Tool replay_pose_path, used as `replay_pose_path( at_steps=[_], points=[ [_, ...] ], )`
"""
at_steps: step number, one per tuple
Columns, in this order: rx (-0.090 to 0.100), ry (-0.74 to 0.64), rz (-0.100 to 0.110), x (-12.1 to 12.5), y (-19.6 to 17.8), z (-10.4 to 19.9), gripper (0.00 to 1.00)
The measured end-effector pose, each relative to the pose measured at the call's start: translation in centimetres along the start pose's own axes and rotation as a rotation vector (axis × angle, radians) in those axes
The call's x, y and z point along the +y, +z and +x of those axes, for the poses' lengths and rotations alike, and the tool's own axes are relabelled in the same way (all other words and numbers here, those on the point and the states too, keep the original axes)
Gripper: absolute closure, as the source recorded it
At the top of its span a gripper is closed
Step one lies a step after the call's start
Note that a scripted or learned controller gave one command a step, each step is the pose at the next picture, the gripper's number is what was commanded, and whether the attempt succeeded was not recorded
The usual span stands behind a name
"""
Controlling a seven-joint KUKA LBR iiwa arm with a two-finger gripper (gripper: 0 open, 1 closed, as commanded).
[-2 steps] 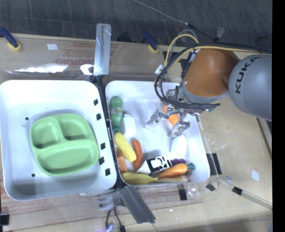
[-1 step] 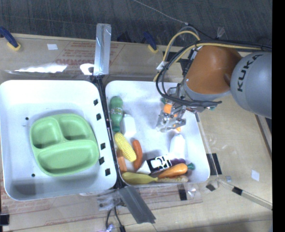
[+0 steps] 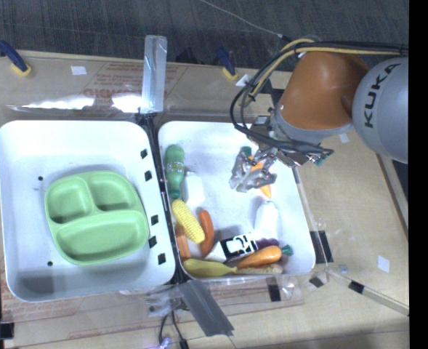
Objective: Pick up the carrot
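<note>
Camera view: carrot (image 3: 266,190) sits in the right bin (image 3: 214,137), toward its back right corner, under the gripper (image 3: 253,171). Its orange tip pokes out below the fingers (image 3: 240,173), with more orange between them and a bit of green at the top end. The fingers look pinched on the carrot. Can't tell if it is off the bin floor yet.

Step in hand, as I judge it, is the grasp and lift. Best to go straight up and slow, keeping the pinch firm. The carrot tapers, so it may slide out tip first if the hold is near the thin end. Keep clear of the white bottle (image 3: 267,217), which stands just beside the tip.

A second orange piece (image 3: 261,255) with a green end lies at the front of the same bin, so don't confuse the two. Corn (image 3: 188,220), a banana (image 3: 206,267) and a green bottle (image 3: 174,164) crowd the left and front of that bin, well apart from the gripper.

The bin floor is smooth white, with open room around the grasp. The left bin (image 3: 10,195) holds a green tray (image 3: 96,217). The bench (image 3: 359,231) is brown board, with dark floor behind it.
</note>
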State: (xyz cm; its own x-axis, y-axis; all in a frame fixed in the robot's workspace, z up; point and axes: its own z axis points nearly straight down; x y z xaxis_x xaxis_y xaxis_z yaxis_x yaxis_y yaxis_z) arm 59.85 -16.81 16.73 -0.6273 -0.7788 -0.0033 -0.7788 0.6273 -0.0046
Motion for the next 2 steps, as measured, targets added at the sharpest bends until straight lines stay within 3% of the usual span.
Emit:
replay_pose_path(
  at_steps=[1,2],
  points=[
    [0.0,-0.209,0.0,-4.8,-7.8,1.0,1.0],
    [0.002,-0.207,-0.01,2.7,-3.3,1.6,1.0]
  ],
)
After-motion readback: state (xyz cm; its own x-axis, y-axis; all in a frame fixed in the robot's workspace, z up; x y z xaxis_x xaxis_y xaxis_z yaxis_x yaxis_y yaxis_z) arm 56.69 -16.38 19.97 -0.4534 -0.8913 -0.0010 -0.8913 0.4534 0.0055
